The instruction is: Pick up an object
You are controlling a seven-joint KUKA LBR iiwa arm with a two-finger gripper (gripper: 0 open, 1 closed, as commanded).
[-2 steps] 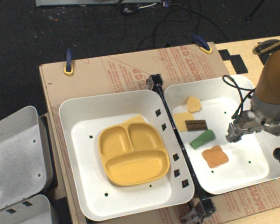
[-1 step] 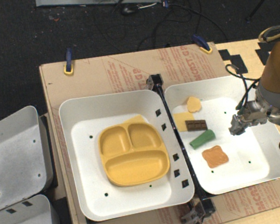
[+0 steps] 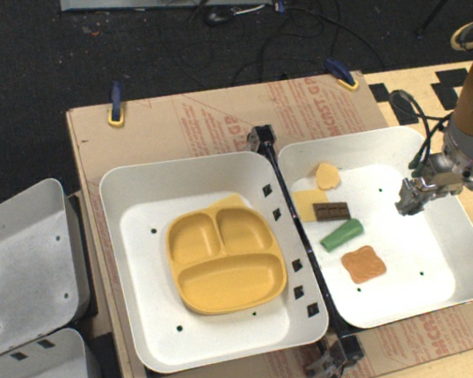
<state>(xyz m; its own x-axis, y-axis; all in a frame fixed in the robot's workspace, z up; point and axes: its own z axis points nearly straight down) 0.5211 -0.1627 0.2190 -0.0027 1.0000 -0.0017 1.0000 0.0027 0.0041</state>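
Observation:
The right bin (image 3: 465,281) holds several small food-like objects near its left wall: a pale orange chip-shaped piece (image 3: 328,175), a yellow flat slice (image 3: 307,203) with a dark brown bar (image 3: 331,210) on its edge, a green cylinder (image 3: 342,234), and a brown toast-like piece (image 3: 363,264). My gripper (image 3: 411,203) hangs over the right part of this bin, well to the right of the green cylinder, and nothing shows between its fingers.
The left bin (image 3: 152,330) holds a yellow divided tray (image 3: 226,259). A black divider with clips (image 3: 297,245) runs between the bins. Bare bin floor lies between the objects and the gripper. Grey metal trays (image 3: 17,263) stand off the bench at left.

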